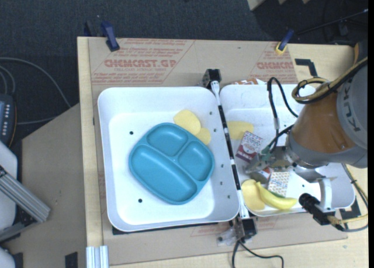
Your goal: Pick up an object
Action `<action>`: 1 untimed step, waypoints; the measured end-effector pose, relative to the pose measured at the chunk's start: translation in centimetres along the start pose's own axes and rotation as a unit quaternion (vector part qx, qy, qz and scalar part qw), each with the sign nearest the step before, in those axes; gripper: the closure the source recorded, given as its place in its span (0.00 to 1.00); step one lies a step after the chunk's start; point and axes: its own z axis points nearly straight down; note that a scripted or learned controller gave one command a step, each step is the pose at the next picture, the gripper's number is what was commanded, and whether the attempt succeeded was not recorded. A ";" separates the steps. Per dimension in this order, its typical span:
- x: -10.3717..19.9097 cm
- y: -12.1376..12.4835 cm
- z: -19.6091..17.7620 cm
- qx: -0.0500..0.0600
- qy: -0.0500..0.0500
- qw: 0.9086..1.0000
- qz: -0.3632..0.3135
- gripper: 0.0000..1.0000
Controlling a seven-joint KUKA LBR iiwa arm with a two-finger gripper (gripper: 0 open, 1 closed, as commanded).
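In the right bin (248,94) lie a yellow banana (270,198), a small red and white packet (251,143), another patterned packet (279,182), a dark red item (244,156) and a pale yellow piece (239,128). My gripper (261,164) reaches down into this bin from the right, just above the banana and between the two packets. The arm's orange band (318,126) and grey wrist cover the bin's right half. In the left bin (117,121) rest a blue divided plate (170,162) and a yellow chip-like piece (188,122).
The two bins meet at a central rim (225,138) with a black clamp (211,77) at its far end. Cables (280,100) loop over the right bin's back. Cardboard (140,59) covers the bench behind the bins.
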 end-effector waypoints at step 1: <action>0.1 0.0 -1.0 0.001 0.001 1.000 0.001 1.00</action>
